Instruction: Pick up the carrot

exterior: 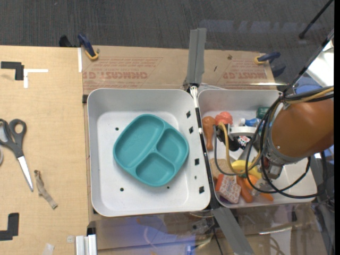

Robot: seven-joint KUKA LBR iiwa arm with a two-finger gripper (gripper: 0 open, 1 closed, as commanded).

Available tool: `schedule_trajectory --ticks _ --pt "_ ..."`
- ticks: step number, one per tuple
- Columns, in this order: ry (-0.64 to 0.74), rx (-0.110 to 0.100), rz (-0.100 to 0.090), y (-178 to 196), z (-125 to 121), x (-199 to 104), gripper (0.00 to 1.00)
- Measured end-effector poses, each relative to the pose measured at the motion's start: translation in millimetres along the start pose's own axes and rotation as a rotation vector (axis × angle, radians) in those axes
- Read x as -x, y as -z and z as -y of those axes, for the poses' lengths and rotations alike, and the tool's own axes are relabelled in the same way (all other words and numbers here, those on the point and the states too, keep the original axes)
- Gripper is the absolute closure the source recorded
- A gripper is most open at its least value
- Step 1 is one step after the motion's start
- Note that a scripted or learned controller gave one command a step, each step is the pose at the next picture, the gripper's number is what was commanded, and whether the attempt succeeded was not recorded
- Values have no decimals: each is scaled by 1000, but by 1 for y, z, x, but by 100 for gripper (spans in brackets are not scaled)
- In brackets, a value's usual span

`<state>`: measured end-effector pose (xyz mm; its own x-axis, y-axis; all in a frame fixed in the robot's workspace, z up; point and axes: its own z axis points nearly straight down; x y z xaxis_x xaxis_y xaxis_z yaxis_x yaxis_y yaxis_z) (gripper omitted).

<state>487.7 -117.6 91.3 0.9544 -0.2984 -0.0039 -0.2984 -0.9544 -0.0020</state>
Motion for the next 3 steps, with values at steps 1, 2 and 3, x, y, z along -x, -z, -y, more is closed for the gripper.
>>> schedule_trajectory --ticks 1,2,3 --pt "-219 -2 -1 48 -30 -52 0" --pt "-163 -3 -2 0 -33 -91 0" --pt "-126 -2 -4 1 -29 -17 0"
